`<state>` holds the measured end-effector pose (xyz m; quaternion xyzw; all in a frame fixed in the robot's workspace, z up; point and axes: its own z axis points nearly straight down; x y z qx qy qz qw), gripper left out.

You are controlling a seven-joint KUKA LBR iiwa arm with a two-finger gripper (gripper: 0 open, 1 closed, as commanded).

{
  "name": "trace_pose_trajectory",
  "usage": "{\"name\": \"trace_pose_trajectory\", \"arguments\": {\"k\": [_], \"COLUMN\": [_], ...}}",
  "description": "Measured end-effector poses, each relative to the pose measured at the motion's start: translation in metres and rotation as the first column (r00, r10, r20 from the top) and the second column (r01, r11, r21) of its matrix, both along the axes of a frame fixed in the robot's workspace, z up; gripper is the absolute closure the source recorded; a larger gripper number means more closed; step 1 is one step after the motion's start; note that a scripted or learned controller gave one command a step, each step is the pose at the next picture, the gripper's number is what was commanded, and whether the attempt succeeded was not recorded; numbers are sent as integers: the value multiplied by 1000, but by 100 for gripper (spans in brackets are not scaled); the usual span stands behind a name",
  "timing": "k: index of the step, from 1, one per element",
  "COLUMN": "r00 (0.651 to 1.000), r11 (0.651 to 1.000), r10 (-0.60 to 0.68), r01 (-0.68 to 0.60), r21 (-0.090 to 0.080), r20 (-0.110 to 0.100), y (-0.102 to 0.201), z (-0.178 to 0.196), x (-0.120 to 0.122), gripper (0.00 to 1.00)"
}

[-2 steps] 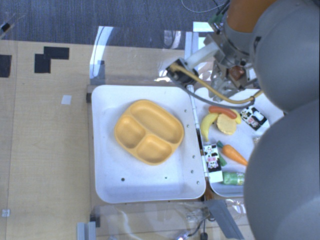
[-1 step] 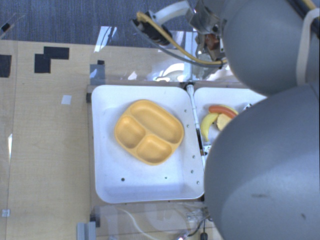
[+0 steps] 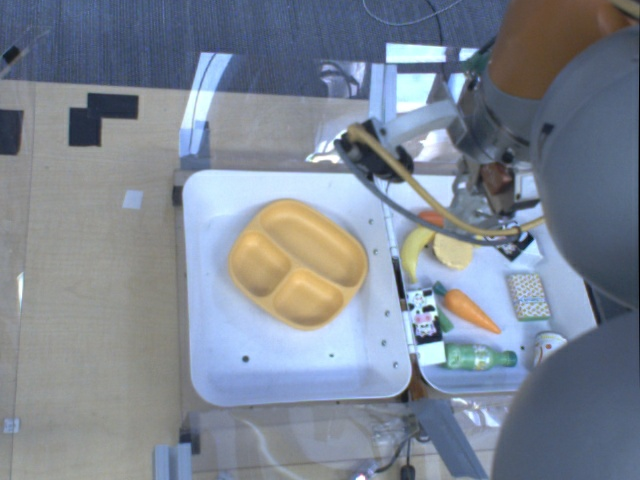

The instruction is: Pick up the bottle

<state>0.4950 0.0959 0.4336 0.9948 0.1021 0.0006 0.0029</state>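
Green bottle [image 3: 480, 357] is lying on its side at the bottom of the right bin [image 3: 575, 290], near the front rim, cap end pointing toward the right of the frame. Nothing is touching it except the bin floor. Just to its left sits a small carton [image 3: 424, 315] with a black and white cow-ish print, pressed against the divider between the two bins.

Above the bottle there's a carrot [image 3: 469, 310] lying diagonally, and up from that a banana [image 3: 413, 249] curving next to a pale yellow round piece [image 3: 452, 252]. Over on the right side of the same bin is a little patterned block [image 3: 527, 295], and a small white cup-like thing [image 3: 549, 346] sits low right, partly cut off by the arm.

Left bin [image 3: 220, 358] has a yellow divided plate [image 3: 298, 263] with three compartments, sitting about in the middle, slightly turned.

The arm [image 3: 580, 148] comes in from the upper right, big grey body with the orange band at the top. The gripper [image 3: 492, 196] is up at the far end of the right bin, well apart from the bottle. Yellow and black cables loop around in front of it, and honestly I can't tell whether the jaws are open or closed from this angle. I can't see anything clearly held between them.
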Motion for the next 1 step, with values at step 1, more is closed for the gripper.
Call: {"name": "trace_pose_trajectory", "arguments": {"k": [1], "r00": [1000], "r11": [1000], "r10": [2], "r01": [-2], "r21": [-1], "r20": [0], "y": [-30], "z": [0], "x": [-5], "gripper": [100]}}
